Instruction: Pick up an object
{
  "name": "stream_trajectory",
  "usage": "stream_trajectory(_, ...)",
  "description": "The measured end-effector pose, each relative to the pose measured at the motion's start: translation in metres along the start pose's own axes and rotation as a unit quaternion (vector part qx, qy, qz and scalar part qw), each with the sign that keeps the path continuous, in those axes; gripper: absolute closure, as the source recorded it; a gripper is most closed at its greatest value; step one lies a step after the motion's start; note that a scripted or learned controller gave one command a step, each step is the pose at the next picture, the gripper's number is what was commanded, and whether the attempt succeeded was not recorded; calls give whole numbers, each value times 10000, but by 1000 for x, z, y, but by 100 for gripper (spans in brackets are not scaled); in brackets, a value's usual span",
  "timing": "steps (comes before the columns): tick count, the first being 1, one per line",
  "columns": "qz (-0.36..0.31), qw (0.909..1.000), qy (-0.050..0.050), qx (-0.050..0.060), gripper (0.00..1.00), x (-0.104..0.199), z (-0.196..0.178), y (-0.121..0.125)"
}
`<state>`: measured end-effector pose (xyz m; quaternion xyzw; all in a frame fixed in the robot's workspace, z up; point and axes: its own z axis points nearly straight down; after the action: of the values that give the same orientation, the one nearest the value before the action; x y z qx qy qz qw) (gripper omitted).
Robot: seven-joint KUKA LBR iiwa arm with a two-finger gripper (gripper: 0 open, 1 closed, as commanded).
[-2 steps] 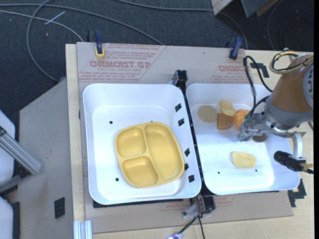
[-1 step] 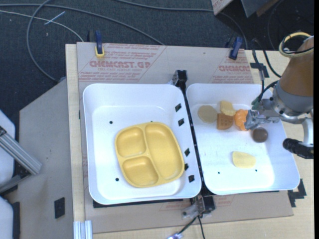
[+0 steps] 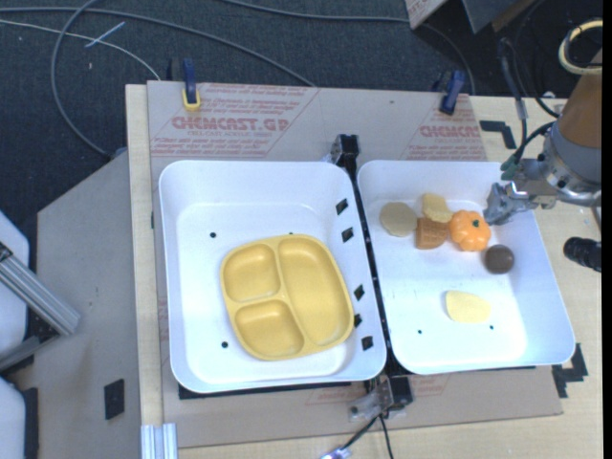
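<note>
The tool [image 3: 504,202] sits at the upper right corner of the right bin [image 3: 535,347], low over its rim, and from this angle I cannot tell what state it is in; nothing shows caught in it. Five small things lie in that bin. Nearest, just to the tool's left and slightly below, is one orange pumpkin-shaped toy [image 3: 469,230]. Touching the pumpkin on its far side from the tool is one brown chunk [image 3: 431,234], and just above that chunk sits one pale yellow piece [image 3: 436,206]. Further left of the tool, beside those two, lies one tan round disc [image 3: 398,219]. Just below the tool, apart from the pumpkin, rests one dark brown ball [image 3: 498,258]. Further below and a little left, well apart from the cluster, lies one flat yellow slice [image 3: 468,306]. Well to the tool's left, past the black divider, is the left bin [image 3: 182,256], the second of the two bins, holding one yellow plate [image 3: 286,295] with three compartments, all bare. Both bins rest on the bench [image 3: 249,118], which has two blue clamps on its far edge, one [image 3: 190,83] far left of the tool and one [image 3: 450,91] above and left of it.
</note>
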<state>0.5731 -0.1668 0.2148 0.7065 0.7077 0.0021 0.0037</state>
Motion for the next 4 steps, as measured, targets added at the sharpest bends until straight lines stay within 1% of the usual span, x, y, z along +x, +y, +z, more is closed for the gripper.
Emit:
stream_trajectory(1,2,10000,6,19,100,0,-23,1)
stream_trajectory(2,-21,10000,16,23,100,48,-31,9)
stream_trajectory(3,-27,10000,21,26,100,104,-39,16)
stream_trajectory(4,-23,10000,27,54,100,163,-25,23)
